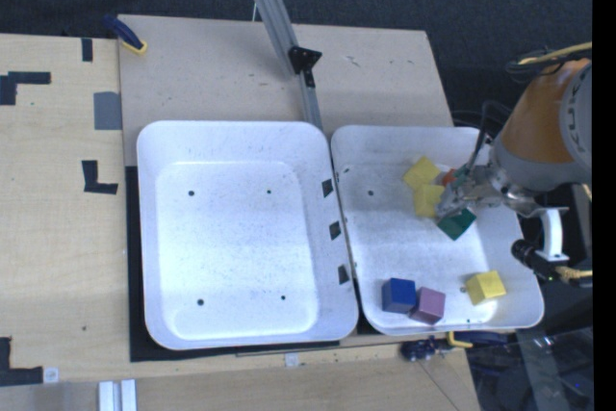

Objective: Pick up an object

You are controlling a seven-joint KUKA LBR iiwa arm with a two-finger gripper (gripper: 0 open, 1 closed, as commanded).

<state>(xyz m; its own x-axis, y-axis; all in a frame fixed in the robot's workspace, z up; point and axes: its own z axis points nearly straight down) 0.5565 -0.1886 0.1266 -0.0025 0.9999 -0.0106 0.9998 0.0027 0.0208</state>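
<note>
The right bin (385, 154) holds several small blocks. Two yellow blocks (423, 186) lie together near its upper middle, with a dark green block (456, 224) just below and to their right. A blue block (398, 294), a purple block (429, 304) and another yellow block (486, 286) lie along the front edge. My gripper (460, 191) reaches in from the right and hangs low over the spot between the yellow pair and the green block. A small orange-red piece (448, 177) shows beside it. Nothing can be seen held.
The left bin (231, 236) lies beside the right one, sharing a raised rim. A slanted metal pole (274, 5) crosses the bench behind the bins. The grey and orange arm (553, 135) covers the right bin's right edge.
</note>
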